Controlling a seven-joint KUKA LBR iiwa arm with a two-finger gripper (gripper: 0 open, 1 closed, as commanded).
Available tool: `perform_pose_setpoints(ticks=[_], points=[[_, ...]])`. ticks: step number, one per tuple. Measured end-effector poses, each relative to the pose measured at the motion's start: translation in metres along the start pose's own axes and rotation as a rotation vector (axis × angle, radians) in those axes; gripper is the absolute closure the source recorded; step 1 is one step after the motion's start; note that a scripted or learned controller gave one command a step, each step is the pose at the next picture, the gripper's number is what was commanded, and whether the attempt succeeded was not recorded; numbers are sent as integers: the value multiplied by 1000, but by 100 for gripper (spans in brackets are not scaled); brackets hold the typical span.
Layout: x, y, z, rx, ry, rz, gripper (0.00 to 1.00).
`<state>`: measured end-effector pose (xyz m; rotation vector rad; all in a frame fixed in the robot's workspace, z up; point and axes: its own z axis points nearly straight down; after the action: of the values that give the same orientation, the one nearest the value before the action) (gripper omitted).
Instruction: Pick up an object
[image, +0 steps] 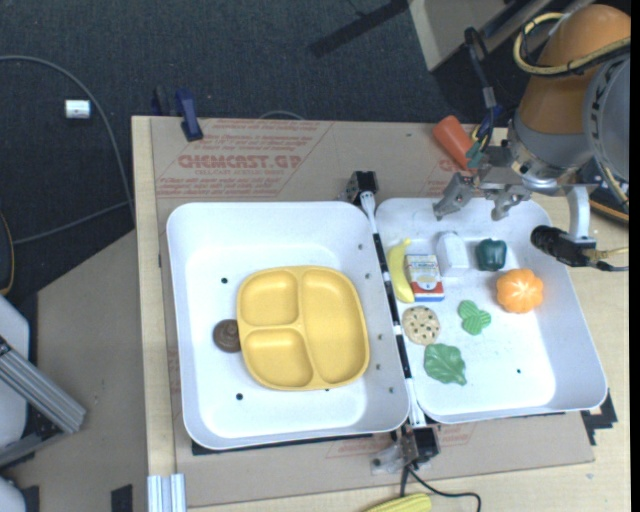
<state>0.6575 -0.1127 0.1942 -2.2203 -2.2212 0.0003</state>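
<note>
In right bin (560, 370): claw (481, 201) open above dark-green pepper (490, 254) (orange (519, 291) beside).

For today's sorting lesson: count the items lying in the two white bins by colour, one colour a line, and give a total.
Yellow: 2, tray and banana
Green: 3, dark pepper, small leafy piece, lettuce
Orange: 1, orange
Brown: 2, cookie, disc
White: 2, carton, pale block
Total: 10

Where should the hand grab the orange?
Probably across the middle of the orange, coming straight down from above. It is round and sits apart from the other food, with bare bin floor on both sides for the fingers.
</note>
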Motion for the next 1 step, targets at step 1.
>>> perform_pose_setpoints(ticks=[1], points=[[-49, -23, 76, 1, -2, 1, 0]])
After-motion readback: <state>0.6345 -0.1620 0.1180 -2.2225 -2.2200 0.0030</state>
